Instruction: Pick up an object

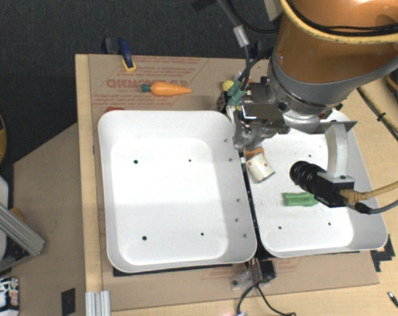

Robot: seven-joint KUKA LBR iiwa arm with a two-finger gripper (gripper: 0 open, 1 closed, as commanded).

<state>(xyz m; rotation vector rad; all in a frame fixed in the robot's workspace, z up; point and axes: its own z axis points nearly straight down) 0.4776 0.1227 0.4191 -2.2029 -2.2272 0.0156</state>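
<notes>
Right of centre frame, the pincer [252, 137], finger state indeterminable, hangs above the right bin's [357, 239] left edge, with a small white-and-brown object [259, 166] lying directly below it, long axis tilted diagonally.

Mirrored red print on cardboard [87, 176], unreadable

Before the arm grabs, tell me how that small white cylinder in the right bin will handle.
The white cylinder looks short and round with a brown end, so it may roll if nudged. It lies tilted against the right bin wall, so a push could wedge it there. It looks small and probably light, and its smooth side might slip. The gripper hangs just above it.
</notes>
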